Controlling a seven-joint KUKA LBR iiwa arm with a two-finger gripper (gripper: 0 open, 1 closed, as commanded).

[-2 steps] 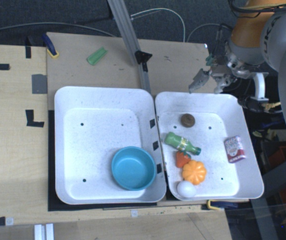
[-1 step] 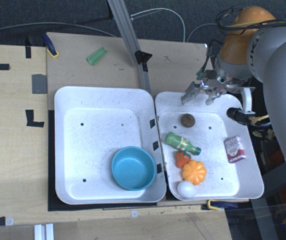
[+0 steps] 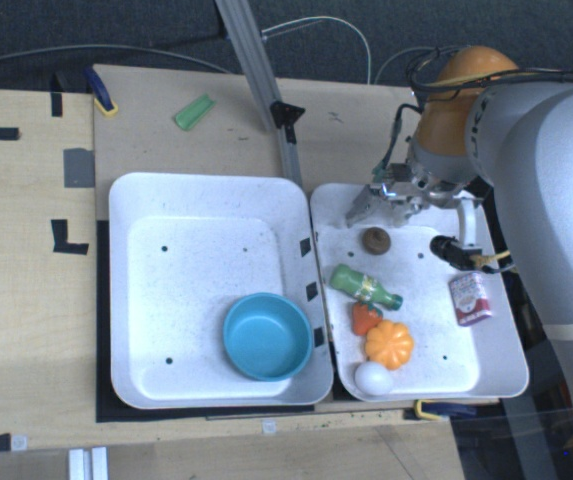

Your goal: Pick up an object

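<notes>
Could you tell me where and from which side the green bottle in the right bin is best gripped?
Probably from above, across the middle of the green bottle: it lies flat, body widest there, with the red item close beside its lower end.

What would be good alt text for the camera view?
A grey robot arm's claw hangs over the far end of the right bin, near a brown ball. The left bin holds a blue bowl.

No legible text or labels.
</notes>
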